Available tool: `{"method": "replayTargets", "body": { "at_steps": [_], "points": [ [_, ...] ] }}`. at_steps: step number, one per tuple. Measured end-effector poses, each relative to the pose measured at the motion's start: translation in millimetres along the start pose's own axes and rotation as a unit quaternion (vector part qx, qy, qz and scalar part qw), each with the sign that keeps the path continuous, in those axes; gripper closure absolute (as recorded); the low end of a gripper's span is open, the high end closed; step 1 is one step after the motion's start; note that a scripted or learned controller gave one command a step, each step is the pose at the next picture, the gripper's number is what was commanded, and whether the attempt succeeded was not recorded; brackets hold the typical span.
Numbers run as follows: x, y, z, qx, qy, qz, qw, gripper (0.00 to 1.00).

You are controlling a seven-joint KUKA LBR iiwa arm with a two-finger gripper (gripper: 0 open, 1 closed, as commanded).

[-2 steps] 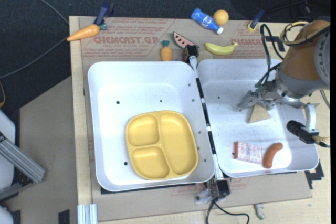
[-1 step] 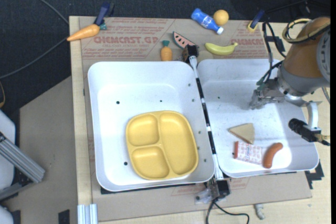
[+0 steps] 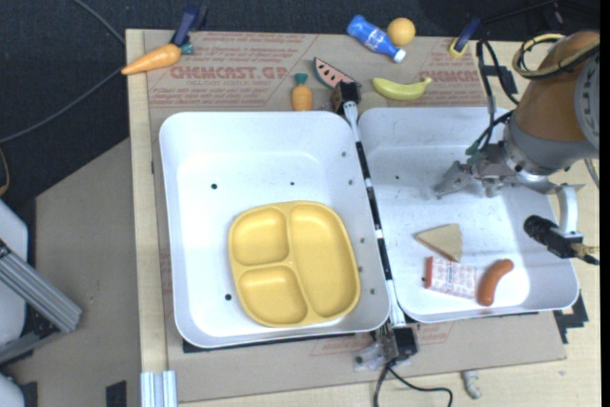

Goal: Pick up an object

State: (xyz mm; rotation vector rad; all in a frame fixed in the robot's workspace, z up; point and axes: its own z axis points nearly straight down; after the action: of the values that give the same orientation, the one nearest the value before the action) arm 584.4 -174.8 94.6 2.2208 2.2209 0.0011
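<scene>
We cannot tell whether the jaws of the gripper [image 3: 464, 181] are apart or together; it hangs right of centre over the right bin [image 3: 405, 148]. Below it we see a sandwich wedge [image 3: 440, 241], a red-and-white packet [image 3: 450, 277] and a sausage [image 3: 494, 281]. A yellow divided plate [image 3: 291, 260] lies in the left bin [image 3: 205, 167].

A pale yellow three-compartment plastic tray [image 3: 293, 261] lies in the left shallow white bin [image 3: 191, 167]. The right shallow white bin [image 3: 410, 133] holds a tan wedge-shaped toy [image 3: 440, 240], a red-and-white patterned packet [image 3: 450, 277] and a reddish-orange toy sausage [image 3: 495, 281]. Red lettering marks the brown cardboard sheet [image 3: 243, 62].
</scene>
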Motion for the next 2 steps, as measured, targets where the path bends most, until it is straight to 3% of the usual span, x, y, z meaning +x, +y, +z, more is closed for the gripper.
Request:
{"method": "replayTargets", "body": {
  "at_steps": [1,2],
  "points": [
    [35.8,-84.1,10.7,0.001,0.0,0.0,1.0,0.0],
    [35.8,-82.8,0.0,-0.001,0.0,0.001,1.0,1.0]
  ]
}}
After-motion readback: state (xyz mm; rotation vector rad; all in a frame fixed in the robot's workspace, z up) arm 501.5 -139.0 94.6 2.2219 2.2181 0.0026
